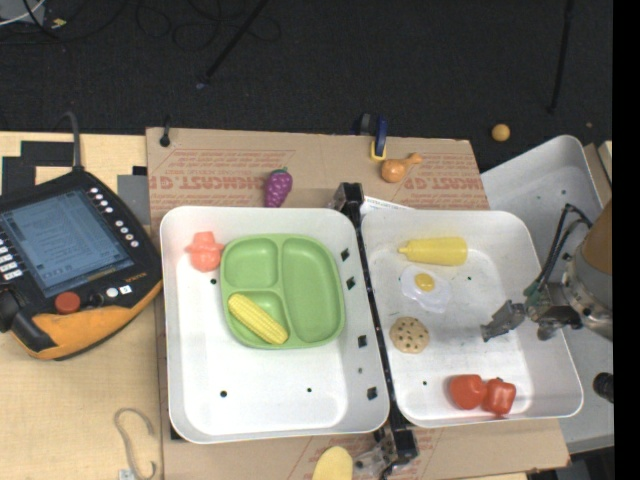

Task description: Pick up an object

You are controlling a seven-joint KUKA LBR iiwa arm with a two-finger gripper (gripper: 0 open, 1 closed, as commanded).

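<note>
My gripper (pixel 525 325) hangs over the right edge of the right bin (pixel 530 238), its two dark fingers spread open with nothing between them. In that bin lie a yellow banana-like toy (pixel 433 251), a fried egg (pixel 425 284), a cookie (pixel 409 335) and a red pepper (pixel 481 393). The pepper is below and left of the gripper; the cookie sits well to its left. The left bin (pixel 260 398) holds a green divided plate (pixel 300 278) with a corn cob (pixel 258 318) on it, and a pink-orange toy (pixel 203 251) lies beside the plate.
Purple grapes (pixel 277 186) and an orange pear-shaped toy (pixel 398 167) lie on the cardboard behind the bins. A yellow lemon (pixel 333 462) sits at the front edge. A teach pendant (pixel 70 258) rests on the bench at left. A black divider (pixel 365 308) separates the bins.
</note>
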